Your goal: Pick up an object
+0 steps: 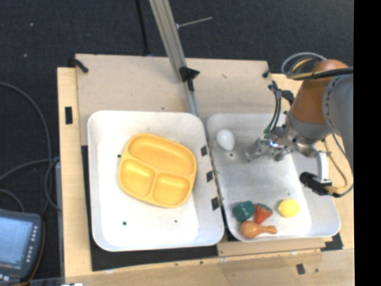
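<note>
Looming at the right edge, nearest the lens, the grey arm (336, 106) with its orange band reaches in at about three o'clock and bends down over the right bin. Its wrist points toward nine o'clock, ending in the gripper (257, 152), which hangs low over the upper middle of that bin; whether its fingers are parted or closed cannot be made out, and nothing can be seen between them.

Both white bins sit side by side on the bench. In the left bin (107, 219) lies a yellow divided tray (157, 170), tilted a little, near the bin's centre. On the right bin (324, 222) floor, a white egg-shaped object (225, 139) rests at about nine o'clock from the gripper, near it but apart. Toward six o'clock, along the bin's near edge, lies a cluster: an orange pear-shaped toy (257, 229), a yellow lemon (289, 208), a dark green piece (243, 210) and a small red piece (263, 211) touching it. All of these lie well apart from the gripper.
</note>
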`<act>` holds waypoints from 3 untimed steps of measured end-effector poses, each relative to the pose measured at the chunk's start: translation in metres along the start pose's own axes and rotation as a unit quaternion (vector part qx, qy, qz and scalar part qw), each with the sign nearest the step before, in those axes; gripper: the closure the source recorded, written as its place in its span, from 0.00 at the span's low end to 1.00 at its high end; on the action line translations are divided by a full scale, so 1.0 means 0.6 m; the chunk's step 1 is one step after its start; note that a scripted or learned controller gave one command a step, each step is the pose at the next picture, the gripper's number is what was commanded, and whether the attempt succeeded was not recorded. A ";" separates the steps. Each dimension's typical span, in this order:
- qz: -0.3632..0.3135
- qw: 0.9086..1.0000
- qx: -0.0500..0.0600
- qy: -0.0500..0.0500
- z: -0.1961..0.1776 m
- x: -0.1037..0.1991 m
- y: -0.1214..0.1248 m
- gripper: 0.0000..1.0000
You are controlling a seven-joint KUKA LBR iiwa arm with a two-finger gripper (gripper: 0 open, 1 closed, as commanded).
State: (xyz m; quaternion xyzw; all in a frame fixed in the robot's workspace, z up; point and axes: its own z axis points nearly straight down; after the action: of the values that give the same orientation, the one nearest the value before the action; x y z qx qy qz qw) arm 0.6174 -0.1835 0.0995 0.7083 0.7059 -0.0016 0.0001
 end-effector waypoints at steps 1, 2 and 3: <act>0.001 1.000 -0.003 0.000 -0.023 -0.002 0.003 1.00; -0.003 1.000 -0.005 0.000 -0.123 -0.009 0.019 1.00; -0.002 1.000 -0.005 0.000 -0.204 -0.023 0.015 1.00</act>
State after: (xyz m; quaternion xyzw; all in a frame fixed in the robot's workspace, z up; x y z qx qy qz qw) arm 0.6267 -0.1973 0.2219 0.7072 0.7070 0.0014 0.0035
